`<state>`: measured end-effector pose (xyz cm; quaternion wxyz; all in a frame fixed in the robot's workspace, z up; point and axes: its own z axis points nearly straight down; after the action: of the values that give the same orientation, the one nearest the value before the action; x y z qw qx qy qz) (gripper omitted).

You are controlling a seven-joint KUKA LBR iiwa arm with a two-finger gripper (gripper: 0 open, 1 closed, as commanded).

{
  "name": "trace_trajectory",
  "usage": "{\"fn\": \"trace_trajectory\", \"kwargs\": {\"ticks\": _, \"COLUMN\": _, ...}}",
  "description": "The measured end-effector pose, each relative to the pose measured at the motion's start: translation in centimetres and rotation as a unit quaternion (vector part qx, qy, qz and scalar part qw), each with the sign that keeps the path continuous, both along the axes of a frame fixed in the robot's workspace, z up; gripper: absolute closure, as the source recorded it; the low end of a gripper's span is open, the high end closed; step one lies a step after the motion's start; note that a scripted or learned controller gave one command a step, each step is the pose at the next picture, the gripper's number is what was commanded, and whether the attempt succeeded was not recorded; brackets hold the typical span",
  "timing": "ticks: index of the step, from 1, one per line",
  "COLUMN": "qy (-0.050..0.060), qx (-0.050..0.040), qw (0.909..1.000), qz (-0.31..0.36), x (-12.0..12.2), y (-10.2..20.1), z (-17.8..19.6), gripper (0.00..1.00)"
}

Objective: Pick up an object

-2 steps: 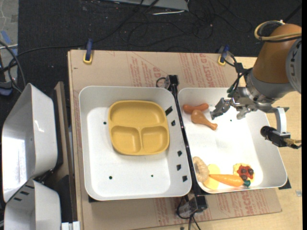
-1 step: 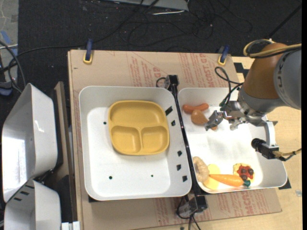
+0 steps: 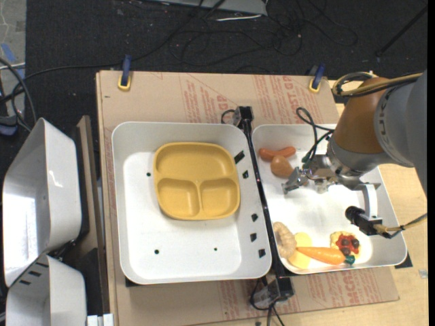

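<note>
Arm (image 3: 374,124): grey with an orange band, reaching in from the right above the right bin.
Pincer (image 3: 293,184): low over the right bin's middle, pointing left; fingers small and blurred, cannot tell whether spread or pressed together; nothing seen between them.
Right bin (image 3: 389,202): shallow, white, carrying the toy food.
Orange ball (image 3: 281,166): in the far left part of the right bin, just beside the pincer, apart from it.
Sausage (image 3: 277,153): reddish, lying touching the orange ball on its far side.
Carrot (image 3: 319,254): orange, lying across the near edge of the right bin.
Beige lump (image 3: 284,238): at the near left corner, touching the carrot's left end.
Yellow piece (image 3: 302,240): flat, between the beige lump and the carrot.
Berry piece (image 3: 346,242): yellow with red and dark spots, at the carrot's right end.
Left bin (image 3: 136,243): white, side by side with the right one.
Yellow tray (image 3: 197,180): three compartments, resting in the far half of the left bin.
Desk (image 3: 197,90): brown board under both bins, two yellow clamps (image 3: 124,81) on its far edge.
</note>
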<state>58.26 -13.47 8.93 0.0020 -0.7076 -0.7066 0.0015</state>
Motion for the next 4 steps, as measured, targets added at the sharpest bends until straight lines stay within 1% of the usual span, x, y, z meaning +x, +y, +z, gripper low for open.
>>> {"fn": "trace_trajectory", "kwargs": {"ticks": 1, "qy": -0.003, "qx": -0.0004, "qw": 1.0000, "qz": 0.000, "x": 0.2, "y": 0.0, "z": 1.3, "gripper": 1.00}}
{"fn": "trace_trajectory", "kwargs": {"ticks": 2, "qy": -0.005, "qx": -0.0008, "qw": 1.0000, "qz": 0.003, "x": 0.4, "y": 1.0, "z": 7.0, "gripper": 1.00}}
{"fn": "trace_trajectory", "kwargs": {"ticks": 3, "qy": -0.005, "qx": -0.0012, "qw": 1.0000, "qz": 0.002, "x": 1.2, "y": 0.5, "z": 11.7, "gripper": 1.00}}
{"fn": "trace_trajectory", "kwargs": {"ticks": 4, "qy": -0.003, "qx": -0.0008, "qw": 1.0000, "qz": 0.002, "x": 1.3, "y": 0.5, "z": 11.3, "gripper": 1.00}}
